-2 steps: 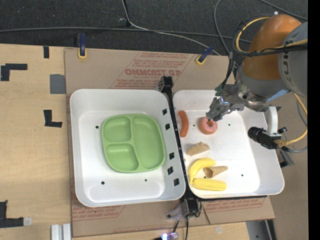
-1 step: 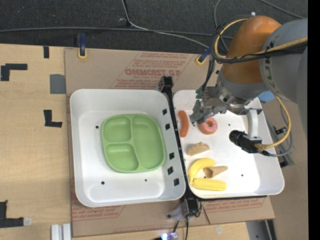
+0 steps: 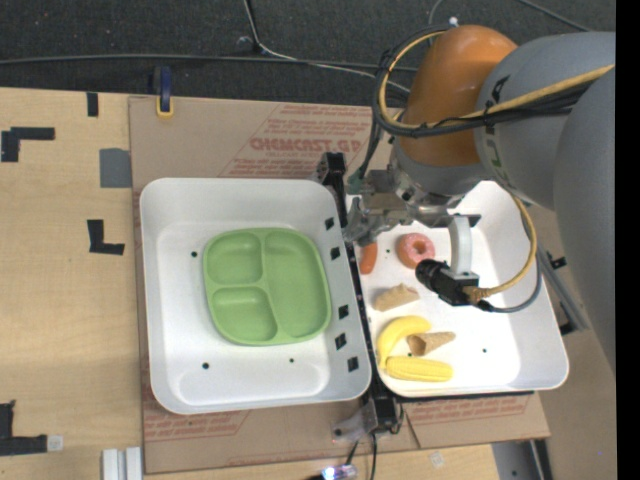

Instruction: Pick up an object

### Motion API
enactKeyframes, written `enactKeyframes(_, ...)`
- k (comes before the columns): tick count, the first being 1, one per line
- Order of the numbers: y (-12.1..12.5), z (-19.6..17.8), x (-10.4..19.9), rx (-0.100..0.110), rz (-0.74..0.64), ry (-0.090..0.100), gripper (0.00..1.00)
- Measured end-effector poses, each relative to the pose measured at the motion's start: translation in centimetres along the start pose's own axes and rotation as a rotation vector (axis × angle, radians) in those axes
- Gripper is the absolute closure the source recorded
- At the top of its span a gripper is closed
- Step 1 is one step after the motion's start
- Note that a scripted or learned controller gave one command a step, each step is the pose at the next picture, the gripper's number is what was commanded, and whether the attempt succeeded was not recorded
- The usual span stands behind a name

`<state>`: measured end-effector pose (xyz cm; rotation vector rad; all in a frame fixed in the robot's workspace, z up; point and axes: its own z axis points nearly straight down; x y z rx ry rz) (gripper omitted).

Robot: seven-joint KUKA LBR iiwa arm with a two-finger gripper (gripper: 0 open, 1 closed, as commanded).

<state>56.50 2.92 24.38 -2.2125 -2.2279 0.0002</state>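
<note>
Above the right bin hangs the gripper — beside a carrot

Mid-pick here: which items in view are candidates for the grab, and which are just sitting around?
For the job:
gripper
carrot
pink donut
tan pastry piece
banana
cone
right bin

Just lying about:
green divided plate
left bin
blue clamp

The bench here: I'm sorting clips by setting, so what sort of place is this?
Most likely a robot lab test bench: two white bins on taped cardboard, toy food such as a banana and donut beside a green divided plate, and cables around the gripper.
</note>
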Motion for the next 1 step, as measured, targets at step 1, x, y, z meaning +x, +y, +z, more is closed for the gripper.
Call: enactKeyframes(1, -0.04, 1.6, 6.18, 0.002, 0.0, -0.001, 1.0)
